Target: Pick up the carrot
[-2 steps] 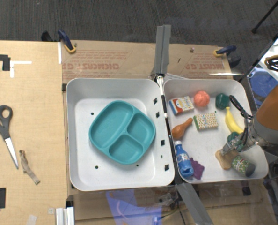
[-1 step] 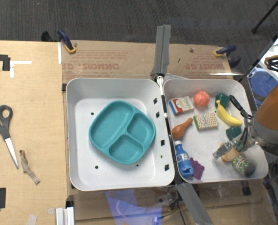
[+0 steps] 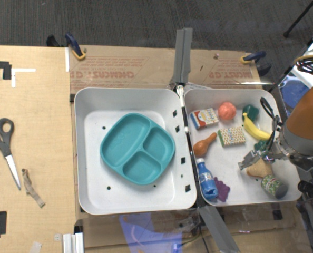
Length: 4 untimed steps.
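Grey metal of my two-finger gripper sits low at the right bin's right side, and I can't tell from here whether it's apart or together. My arm's orange band is cut off at the frame's right edge.

Nearest in the shallow white right bin: one purple crumpled piece, shape hard to read, touching one blue plastic bottle lying along the left wall. One green-patterned small can lies near the right corner, just beside one tan wedge-shaped piece right by my gripper.

Mid bin: one orange carrot, brown at its thick end, lying tilted near the left wall, above the bottle, well apart from my gripper. One speckled box just beside it.

Further back: one yellow banana, one dark green lump too small to identify, one pink-orange round fruit, one white-and-blue carton with red print.

Shallow white left bin: one teal three-compartment plate.

Bench left of the bins: one pair of grey-handled scissors, partly cut by the frame's left edge.
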Each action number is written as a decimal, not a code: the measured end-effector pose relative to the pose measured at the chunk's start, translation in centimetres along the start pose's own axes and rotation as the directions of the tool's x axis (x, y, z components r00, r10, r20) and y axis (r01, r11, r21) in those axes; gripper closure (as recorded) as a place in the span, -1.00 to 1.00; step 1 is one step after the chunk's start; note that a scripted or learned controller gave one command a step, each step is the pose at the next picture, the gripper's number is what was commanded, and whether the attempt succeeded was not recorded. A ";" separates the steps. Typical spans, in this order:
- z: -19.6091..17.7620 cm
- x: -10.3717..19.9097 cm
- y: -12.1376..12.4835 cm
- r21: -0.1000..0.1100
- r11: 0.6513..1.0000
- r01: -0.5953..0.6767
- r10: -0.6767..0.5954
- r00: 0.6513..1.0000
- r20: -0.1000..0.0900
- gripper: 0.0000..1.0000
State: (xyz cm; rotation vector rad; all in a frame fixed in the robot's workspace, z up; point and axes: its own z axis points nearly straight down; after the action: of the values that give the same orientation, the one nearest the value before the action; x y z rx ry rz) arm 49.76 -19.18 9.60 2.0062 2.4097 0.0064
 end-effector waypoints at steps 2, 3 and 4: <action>0.0 0.7 0.4 -0.003 0.982 -0.190 0.190 0.982 0.003 -1.00; 0.0 0.7 0.4 -0.003 0.982 -0.190 0.190 0.982 0.003 -1.00; 0.0 0.7 0.4 -0.003 0.982 -0.190 0.190 0.982 0.003 -1.00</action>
State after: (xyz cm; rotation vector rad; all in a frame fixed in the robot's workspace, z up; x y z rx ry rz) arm 50.06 -18.43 9.61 2.2243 2.2038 0.0071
